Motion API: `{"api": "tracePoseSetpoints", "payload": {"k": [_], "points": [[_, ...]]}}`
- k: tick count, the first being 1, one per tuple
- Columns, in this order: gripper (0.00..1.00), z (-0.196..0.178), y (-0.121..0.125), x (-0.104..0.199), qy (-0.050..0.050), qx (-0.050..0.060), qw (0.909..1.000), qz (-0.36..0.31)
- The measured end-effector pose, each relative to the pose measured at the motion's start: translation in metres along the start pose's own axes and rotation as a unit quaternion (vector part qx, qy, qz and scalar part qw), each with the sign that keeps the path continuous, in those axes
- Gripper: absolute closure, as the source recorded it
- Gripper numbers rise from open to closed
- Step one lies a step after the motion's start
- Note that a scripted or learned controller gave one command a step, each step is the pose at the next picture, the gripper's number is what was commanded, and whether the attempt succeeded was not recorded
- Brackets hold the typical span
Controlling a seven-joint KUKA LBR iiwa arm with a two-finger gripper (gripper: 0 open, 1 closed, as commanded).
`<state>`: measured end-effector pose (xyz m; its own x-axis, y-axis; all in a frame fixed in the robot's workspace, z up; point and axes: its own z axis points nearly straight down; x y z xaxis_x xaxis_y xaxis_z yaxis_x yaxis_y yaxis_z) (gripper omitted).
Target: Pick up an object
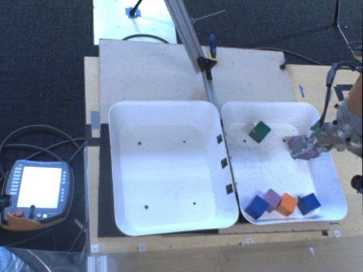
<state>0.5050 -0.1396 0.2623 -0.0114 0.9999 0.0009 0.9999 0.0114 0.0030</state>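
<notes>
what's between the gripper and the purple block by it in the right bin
Nothing visible. The gripper is right at the purple block, at the right bin's right side. The green block lies off to the left, and the four blocks along the near wall are clear of it.

A robotics lab: a teach pendant (35, 194) lies on dark carpet beside the wooden bench (249, 69).

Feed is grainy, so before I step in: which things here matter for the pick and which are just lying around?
Job:
gripper by a purple block
green block
row of blocks: blue, lilac, orange, blue
right bin

Lying about:
left bin
control pendant
clamp
</notes>
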Motion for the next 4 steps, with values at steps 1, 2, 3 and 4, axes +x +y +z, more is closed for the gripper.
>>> {"api": "tracePoseSetpoints", "payload": {"k": [1, 2, 3, 4], "points": [[1.00, 0.016, 0.025, 0.051, 0.000, 0.001, 1.0000, 0.000], [1.00, 0.030, 0.045, 0.098, 0.000, 0.001, 1.0000, 0.000], [1.00, 0.041, 0.068, 0.147, 0.000, 0.001, 1.0000, 0.000], [1.00, 0.044, 0.091, 0.205, 0.001, 0.000, 1.0000, 0.000]]}}
